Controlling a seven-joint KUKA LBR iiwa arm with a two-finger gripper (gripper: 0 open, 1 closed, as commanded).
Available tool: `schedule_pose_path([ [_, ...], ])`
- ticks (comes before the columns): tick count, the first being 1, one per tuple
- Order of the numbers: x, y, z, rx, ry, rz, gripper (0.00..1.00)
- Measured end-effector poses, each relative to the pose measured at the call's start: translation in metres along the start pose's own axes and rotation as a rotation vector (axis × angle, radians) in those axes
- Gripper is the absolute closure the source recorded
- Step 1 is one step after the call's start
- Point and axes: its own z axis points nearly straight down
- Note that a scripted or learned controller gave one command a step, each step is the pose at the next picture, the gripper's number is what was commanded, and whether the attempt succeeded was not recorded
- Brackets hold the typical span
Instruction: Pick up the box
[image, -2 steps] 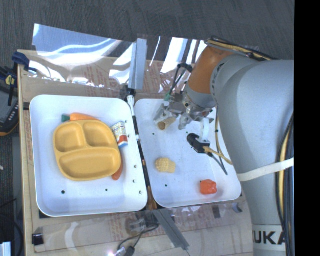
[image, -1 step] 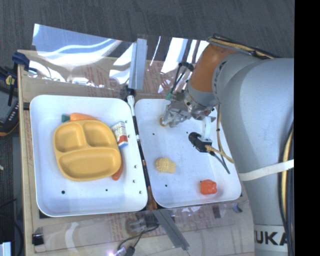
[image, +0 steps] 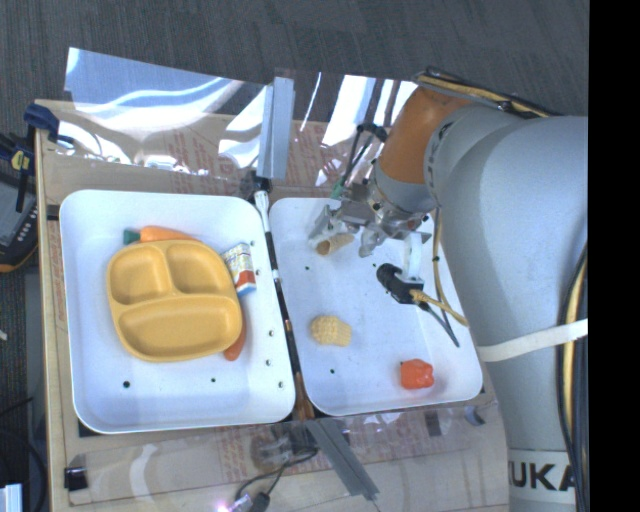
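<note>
Camera view has the gripper (image: 350, 232) low at the right bin's (image: 455, 385) far end, can't tell its state. Box (image: 240, 269) sits in the left bin (image: 90, 390), touching the yellow tray (image: 172, 300).

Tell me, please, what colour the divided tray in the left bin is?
Yellow-orange, plain, no pattern. The divided tray shows clearly in the camera view.

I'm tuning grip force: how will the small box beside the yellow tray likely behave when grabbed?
The box looks like small printed cardboard, so probably light and crushable under a hard squeeze. It leans against the yellow tray, so a push may tip or slide it across the smooth left bin.
</note>
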Motion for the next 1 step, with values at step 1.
schedule_pose_path([
  [1,-0.045,-0.0124,-0.0774,-0.011,-0.003,-0.025,0.0],
])
